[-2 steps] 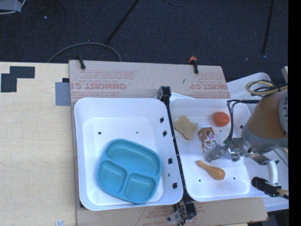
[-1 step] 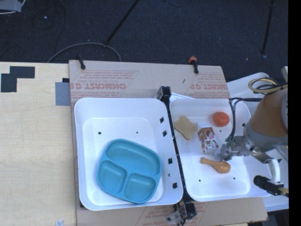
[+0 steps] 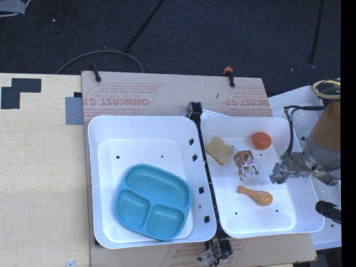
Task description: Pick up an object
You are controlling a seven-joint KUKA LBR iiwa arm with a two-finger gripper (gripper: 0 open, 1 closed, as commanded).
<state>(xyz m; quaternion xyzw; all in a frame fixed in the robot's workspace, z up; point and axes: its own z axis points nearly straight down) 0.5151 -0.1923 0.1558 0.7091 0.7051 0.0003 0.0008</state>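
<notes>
— Right bin [image 3: 278, 222]?
— Holds a tomato [image 3: 261, 140], a tan sponge [image 3: 219, 150], a small carton [image 3: 246, 164] and a drumstick [image 3: 256, 196].
— Left bin [image 3: 105, 135]?
— Holds a blue divided plate [image 3: 152, 201].
— Gripper [image 3: 280, 174]?
— Low at the right bin's right side, near the drumstick, touching nothing seen. Open or closed: cannot tell.

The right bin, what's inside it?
Inside the right bin lie a tan sponge-like piece, a small brown-and-white carton, an orange-red ball and a toy drumstick. The gripper hangs over its right side, covering a bit of the floor there.
</notes>
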